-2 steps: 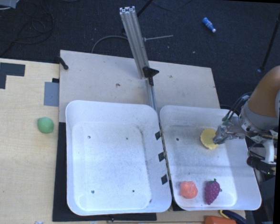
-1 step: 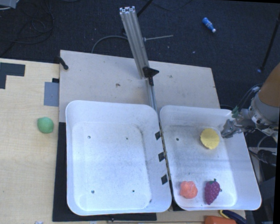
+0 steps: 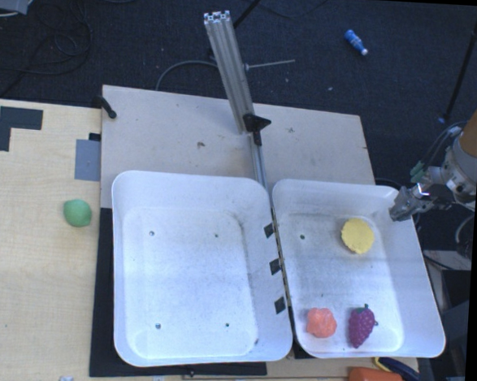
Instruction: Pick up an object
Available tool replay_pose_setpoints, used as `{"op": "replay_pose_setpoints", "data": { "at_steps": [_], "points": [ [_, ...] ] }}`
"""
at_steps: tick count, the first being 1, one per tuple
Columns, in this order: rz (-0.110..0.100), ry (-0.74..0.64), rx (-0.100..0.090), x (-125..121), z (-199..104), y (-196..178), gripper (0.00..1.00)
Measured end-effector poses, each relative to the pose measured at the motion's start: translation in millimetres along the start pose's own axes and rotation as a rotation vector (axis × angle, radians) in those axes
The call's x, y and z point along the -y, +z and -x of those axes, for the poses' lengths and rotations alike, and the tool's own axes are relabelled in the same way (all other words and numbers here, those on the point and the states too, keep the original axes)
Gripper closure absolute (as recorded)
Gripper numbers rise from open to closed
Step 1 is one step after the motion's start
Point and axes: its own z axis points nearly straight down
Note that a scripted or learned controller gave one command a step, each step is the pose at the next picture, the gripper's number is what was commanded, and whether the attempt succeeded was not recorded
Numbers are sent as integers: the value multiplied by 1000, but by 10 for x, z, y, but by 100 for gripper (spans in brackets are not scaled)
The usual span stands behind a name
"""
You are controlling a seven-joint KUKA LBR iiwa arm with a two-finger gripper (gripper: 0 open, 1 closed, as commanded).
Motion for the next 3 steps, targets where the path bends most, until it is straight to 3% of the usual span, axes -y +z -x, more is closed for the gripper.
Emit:
{"op": "replay_pose_setpoints", "data": {
  "at_steps": [1, 3],
  "points": [
    [0, 0, 0, -9, 6, -525, 100],
    [-5, -2, -2, 230, -962, -295, 100]
  ]
}}
